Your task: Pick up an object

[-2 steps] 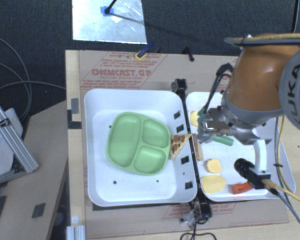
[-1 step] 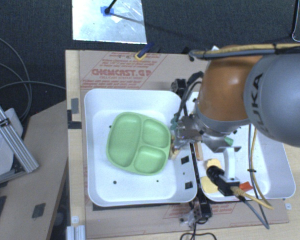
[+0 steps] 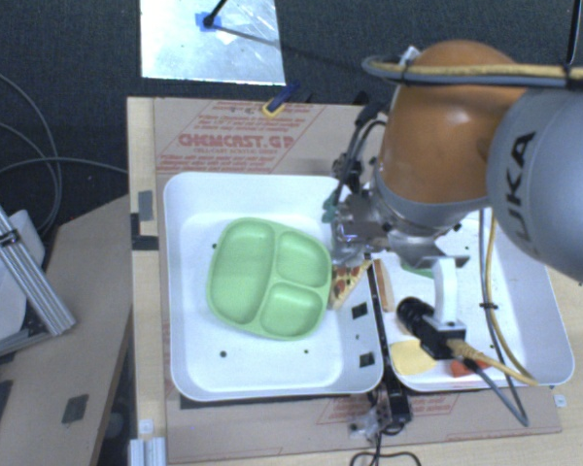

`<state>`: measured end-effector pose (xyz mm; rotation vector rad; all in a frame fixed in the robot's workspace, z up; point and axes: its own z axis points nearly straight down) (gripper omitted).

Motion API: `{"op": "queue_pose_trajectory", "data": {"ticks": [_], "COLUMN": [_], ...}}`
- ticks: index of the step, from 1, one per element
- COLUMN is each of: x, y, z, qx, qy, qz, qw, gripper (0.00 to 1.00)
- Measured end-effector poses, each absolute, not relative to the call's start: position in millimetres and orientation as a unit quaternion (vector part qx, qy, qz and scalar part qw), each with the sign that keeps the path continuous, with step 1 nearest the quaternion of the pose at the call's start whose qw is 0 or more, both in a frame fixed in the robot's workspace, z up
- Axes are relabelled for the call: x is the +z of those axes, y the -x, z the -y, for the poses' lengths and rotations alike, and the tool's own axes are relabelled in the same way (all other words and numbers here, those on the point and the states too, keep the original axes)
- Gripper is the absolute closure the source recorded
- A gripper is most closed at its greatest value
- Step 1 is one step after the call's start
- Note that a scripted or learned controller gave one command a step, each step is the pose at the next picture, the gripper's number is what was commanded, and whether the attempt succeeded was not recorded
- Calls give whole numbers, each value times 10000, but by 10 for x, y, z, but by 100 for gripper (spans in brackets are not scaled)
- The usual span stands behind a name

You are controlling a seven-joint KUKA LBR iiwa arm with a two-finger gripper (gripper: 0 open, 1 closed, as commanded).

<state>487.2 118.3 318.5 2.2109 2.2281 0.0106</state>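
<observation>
My gripper (image 3: 348, 249) hangs over the right edge of the left bin (image 3: 199, 260), just right of a light green divided plate (image 3: 268, 278). Directly below the gripper a small pizza-slice-shaped piece (image 3: 344, 283) with red and yellow markings shows against the plate's right rim. Whether the gripper grips that piece is not visible. The big orange wrist band and grey arm cover much of the right bin (image 3: 554, 352).
In the right bin lie a yellow flat piece (image 3: 412, 358), a small red-orange piece (image 3: 460, 367) and a tan stick (image 3: 384, 285) near the divider. A brown cardboard sheet (image 3: 235, 136) lies behind the bins. An aluminium frame (image 3: 19, 270) stands at the far left.
</observation>
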Motion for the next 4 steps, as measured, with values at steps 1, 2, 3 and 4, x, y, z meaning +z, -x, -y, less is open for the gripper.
{"op": "queue_pose_trajectory", "data": {"ticks": [1, 2, 3, 4], "x": [4111, 3513, 4065, 2455], "y": [-5048, -4861, -4869, -4839], "z": [-984, -553, -1362, -1517], "qx": [57, -9, 40, -67], "qy": [-7055, -7081, -7031, -7064], "qz": [-7087, -7061, -7111, -7077], "qw": [38, -6, 13, -39], "gripper": [100, 100, 100, 100]}}
